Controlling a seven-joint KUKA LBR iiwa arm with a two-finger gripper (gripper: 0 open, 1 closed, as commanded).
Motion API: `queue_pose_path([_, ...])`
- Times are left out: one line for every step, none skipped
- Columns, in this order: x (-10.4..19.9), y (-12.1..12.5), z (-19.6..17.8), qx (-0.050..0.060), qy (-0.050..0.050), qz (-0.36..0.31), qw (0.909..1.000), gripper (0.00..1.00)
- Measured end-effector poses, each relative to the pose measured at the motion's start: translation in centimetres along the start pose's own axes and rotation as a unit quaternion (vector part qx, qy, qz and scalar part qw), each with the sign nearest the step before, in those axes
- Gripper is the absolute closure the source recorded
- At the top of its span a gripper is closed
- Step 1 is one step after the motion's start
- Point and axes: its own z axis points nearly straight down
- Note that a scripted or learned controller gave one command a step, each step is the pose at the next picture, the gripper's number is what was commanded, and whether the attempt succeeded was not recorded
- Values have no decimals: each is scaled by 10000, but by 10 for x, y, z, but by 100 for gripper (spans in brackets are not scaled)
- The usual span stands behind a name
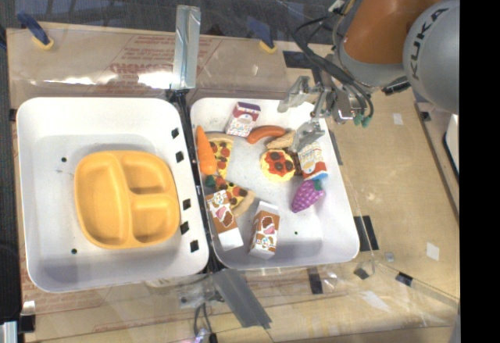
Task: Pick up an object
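Observation:
My gripper [303, 113] hangs over the far right corner of the right bin [337, 234], open, with nothing between its fingers. One fingertip is near the bin's back rim; the other is just above a red-and-white packet [312, 160] and a small bread piece [281, 141]. Close by lie a round yellow tart with red topping [278, 165], purple grapes [307, 194], a red sausage [267, 133] and a small white carton [244, 119]. An orange carrot [205, 150] and a pizza slice [222, 154] lie along the bin's left wall.
Toward the front of the right bin are another pizza slice [232, 197] and two small cartons [224, 218] [266, 232]. The left bin [47, 130] holds a yellow divided plate [126, 197]. A taped divider [186, 44] runs between the bins.

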Motion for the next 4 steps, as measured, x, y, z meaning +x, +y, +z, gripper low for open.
queue_pose_path([42,-7,101,-17,35,-85,10000,0])
queue_pose_path([94,43,125,-15,5,-1488,9889,0])
queue_pose_path([13,29,93,-2,-26,-1563,9877,0])
queue_pose_path([33,-19,124,-8,-2,-1824,9832,0])
